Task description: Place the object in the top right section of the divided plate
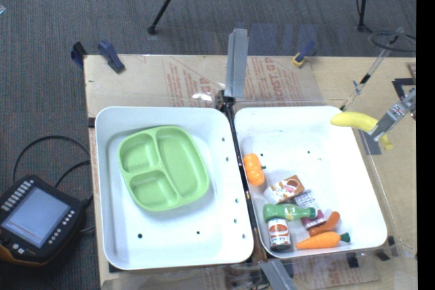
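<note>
Camera view: claw (389, 120) at the right bin's far-right rim, its state I cannot tell, yellow plastic banana (354, 120) just left of it; green divided plastic plate (163, 166) far left, so confirm grasp first

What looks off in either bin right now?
The banana sits up on the right bin's far right rim, half over the edge rather than inside. The other items are bunched in that bin's near corner, the green bottle lying on its side. The green divided plate lies flat in the left bin.
</note>
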Controlling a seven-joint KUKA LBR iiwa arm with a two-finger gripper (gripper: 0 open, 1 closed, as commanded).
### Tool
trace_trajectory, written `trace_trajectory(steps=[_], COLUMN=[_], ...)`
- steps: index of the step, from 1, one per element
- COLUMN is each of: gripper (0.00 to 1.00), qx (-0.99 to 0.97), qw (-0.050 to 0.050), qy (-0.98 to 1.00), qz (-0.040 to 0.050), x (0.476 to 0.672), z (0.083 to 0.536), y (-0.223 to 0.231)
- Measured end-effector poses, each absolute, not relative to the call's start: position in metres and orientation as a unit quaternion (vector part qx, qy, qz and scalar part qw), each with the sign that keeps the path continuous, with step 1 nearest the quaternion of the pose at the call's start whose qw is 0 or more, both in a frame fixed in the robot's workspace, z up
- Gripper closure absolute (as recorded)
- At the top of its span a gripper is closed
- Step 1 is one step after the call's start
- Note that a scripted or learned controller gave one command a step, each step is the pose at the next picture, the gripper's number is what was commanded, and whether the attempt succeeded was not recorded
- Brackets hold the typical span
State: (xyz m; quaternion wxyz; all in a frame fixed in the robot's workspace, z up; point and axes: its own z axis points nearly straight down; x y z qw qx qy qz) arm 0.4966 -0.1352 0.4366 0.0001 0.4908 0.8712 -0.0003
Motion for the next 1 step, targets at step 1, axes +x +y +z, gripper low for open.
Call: trace_trajectory(steps=[1], gripper=[1.00], qx=[0.644], qw=[-0.001], qy=[0.765], qz=[-0.0008], x=[0.5148], z=[0.4362], y=[-0.2107])
